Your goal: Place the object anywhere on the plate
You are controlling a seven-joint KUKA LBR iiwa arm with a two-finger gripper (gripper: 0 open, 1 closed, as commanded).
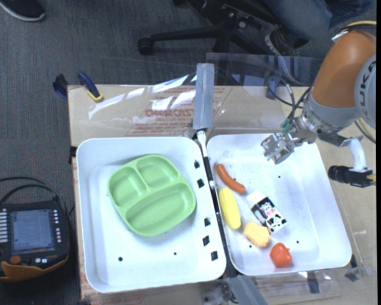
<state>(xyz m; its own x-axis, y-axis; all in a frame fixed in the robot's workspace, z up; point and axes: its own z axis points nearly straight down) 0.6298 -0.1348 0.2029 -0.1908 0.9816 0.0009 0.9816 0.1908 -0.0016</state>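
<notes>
nearest us in the right bin (324,189) lie a red tomato (280,255), a small yellow piece (257,235), a milk carton (268,213), a yellow corn cob (229,208) and a sausage (230,178); we cannot tell which is meant. all look like light, stiff, smooth toys, so we would pinch across the narrow width at mid-length. the green plate (152,194) sits bare in the left bin (89,234). farther back, the gripper (277,149) hovers above the right bin, carrying nothing; its spread we cannot tell.

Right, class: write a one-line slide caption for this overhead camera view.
Claw poised above right bin of toy food; green divided plate waits in left bin.
</notes>
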